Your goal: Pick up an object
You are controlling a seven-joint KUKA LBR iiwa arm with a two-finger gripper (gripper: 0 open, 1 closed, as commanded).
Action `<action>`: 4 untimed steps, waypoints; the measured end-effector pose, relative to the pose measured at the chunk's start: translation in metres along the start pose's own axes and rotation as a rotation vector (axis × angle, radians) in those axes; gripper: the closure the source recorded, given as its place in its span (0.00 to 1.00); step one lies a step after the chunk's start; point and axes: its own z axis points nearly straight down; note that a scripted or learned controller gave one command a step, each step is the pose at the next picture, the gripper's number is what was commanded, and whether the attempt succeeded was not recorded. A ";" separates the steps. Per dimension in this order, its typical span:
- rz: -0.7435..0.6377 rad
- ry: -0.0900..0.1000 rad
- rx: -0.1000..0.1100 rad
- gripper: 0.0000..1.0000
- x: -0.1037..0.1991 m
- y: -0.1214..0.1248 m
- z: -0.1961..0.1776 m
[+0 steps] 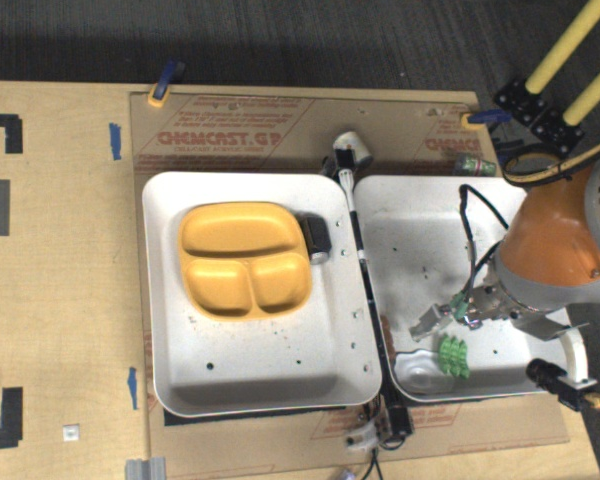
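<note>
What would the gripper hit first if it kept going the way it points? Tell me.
Probably the bare floor of the right white bin: the gripper points left and down, above the small green toothed object. Depth is unclear.

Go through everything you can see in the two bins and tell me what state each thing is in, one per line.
Yellow divided tray: right way up, lying flat in the left bin.
Dark object: lying at the tray's right edge, touching it.
Green object: lying loose on the right bin floor, not held.
Gripper: low over the right bin, just above the green object.
</note>
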 end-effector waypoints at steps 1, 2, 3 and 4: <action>0.007 -0.002 -0.003 0.00 -0.026 0.063 -0.009; -0.125 -0.005 -0.005 0.00 -0.099 0.089 0.037; -0.151 -0.003 -0.005 0.00 -0.040 0.147 0.037; -0.242 -0.002 -0.001 0.00 -0.022 0.059 0.038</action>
